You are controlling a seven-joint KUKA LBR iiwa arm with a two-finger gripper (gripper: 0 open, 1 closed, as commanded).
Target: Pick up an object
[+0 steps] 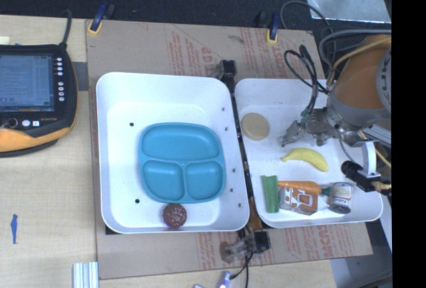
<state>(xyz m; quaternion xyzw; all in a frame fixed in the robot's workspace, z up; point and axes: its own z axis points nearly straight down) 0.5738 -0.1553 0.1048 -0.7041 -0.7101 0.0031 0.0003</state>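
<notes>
My gripper (pixel 305 136) hangs over the right bin (pixel 373 213), just above a yellow banana (pixel 306 158). Its grey fingers (pixel 287 139) are spread open with nothing between them. A tan round disc (pixel 255 126) lies to the gripper's left. Along the bin's front edge sit a green block (pixel 269 192), an orange-and-white carton (pixel 301 197) and a small can (pixel 341 197). The left bin (pixel 113 147) holds a blue divided plate (pixel 181 161) and a dark reddish round object (pixel 175 215).
A teach pendant (pixel 30 97) lies on the bench far left. Black cables (pixel 303 60) loop behind the right bin near the arm (pixel 363 84). Clamps (pixel 227 69) sit where the two bins meet.
</notes>
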